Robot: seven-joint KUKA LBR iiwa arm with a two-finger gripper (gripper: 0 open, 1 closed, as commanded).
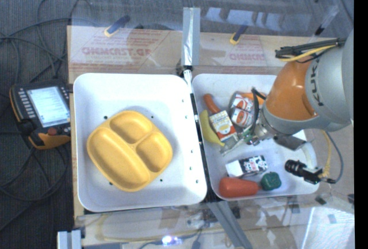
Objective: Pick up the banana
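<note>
— Banana [208, 129] first: where is it?

— Along the left wall of the right bin [299, 191], partly under a small carton [221, 123], an orange carrot-like piece [211, 103] just above it.

— And your hand [248, 137]?

— Low among the clutter, right of the carton; whether it's released or clenched I cannot tell. I'd shift left, line up across the yellow curve, clear the carton, then close.

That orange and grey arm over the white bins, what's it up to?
The arm reaches into the right bin, its claw low among small groceries. The banana it should pick up lies along that bin's left wall, partly under a small carton. The left bin holds a yellow divided plate.
</note>
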